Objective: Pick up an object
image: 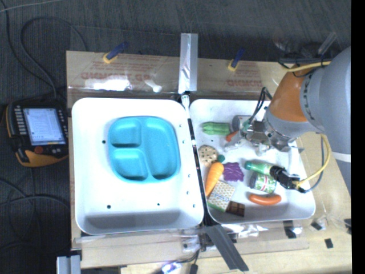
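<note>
Bench seen from above, with two white bins side by side. All places below are given relative to the right bin (308, 207). The left bin (85, 210) touches its left wall and holds a blue tray (142, 147) with three compartments. The grey arm (336, 107), orange-banded above the wrist, reaches in over the bin's upper right part. Its gripper (246, 131) hangs low near the bin's upper middle; whether it is released, clenched or grasping anything cannot be told, because the wrist hides the tip. Inside the bin, a green vegetable (215, 128) lies at upper left, just beside the gripper. A cookie (206, 152) and a carrot (213, 177) sit along the left wall. A purple toy (232, 172) lies in the middle, a green can (263, 182) right of it, and a red sausage (265, 198) near the lower wall.
</note>
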Controlling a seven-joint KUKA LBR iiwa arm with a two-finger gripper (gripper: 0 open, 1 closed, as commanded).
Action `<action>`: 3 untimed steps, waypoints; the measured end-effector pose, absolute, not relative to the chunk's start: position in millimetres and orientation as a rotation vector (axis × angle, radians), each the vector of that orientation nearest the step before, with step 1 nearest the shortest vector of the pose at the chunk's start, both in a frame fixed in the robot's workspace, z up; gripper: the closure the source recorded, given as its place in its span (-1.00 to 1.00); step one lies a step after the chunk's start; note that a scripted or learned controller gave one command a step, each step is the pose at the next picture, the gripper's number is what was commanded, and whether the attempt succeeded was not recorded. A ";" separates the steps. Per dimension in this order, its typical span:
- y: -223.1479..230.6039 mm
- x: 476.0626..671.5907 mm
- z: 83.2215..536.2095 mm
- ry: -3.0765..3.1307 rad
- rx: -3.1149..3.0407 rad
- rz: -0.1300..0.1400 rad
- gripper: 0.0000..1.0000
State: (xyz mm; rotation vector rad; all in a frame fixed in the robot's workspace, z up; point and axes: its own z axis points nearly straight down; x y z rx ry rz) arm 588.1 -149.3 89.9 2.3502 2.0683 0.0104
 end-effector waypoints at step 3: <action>-160.9 628.1 99.0 1.935 2.462 0.004 1.00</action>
